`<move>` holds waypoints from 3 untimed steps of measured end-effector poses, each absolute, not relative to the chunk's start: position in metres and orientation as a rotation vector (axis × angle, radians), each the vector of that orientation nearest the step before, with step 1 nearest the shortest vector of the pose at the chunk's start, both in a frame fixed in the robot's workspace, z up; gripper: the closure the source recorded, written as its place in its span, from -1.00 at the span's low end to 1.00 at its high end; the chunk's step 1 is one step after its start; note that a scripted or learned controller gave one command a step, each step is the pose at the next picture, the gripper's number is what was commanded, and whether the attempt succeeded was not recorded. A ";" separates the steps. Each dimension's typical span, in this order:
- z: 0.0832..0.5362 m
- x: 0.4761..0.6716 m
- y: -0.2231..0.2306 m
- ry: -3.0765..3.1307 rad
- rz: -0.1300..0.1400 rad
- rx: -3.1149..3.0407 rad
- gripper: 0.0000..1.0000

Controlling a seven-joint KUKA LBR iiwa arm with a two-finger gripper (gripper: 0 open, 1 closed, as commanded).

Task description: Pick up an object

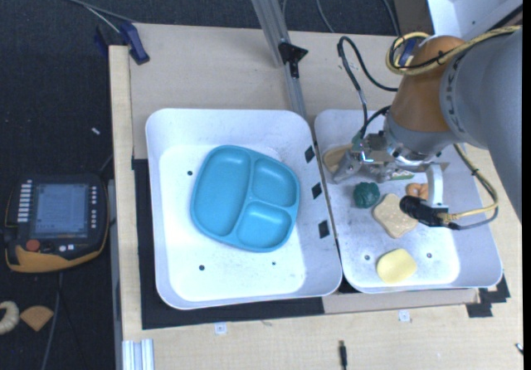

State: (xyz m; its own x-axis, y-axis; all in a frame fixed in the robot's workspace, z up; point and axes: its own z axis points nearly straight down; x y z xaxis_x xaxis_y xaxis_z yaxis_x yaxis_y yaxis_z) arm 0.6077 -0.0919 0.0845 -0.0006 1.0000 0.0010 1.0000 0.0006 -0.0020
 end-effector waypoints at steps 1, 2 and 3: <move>0.098 0.610 -0.093 -2.224 -0.004 -2.224 1.00; 0.142 0.613 -0.091 -2.225 -0.005 -2.222 1.00; 0.189 0.622 -0.088 -2.226 -0.005 -2.222 1.00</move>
State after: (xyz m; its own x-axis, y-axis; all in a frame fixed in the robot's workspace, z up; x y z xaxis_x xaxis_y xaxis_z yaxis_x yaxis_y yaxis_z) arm 0.6216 -0.0881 0.1894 -0.0018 1.0000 -0.0003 1.0000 0.0018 0.0051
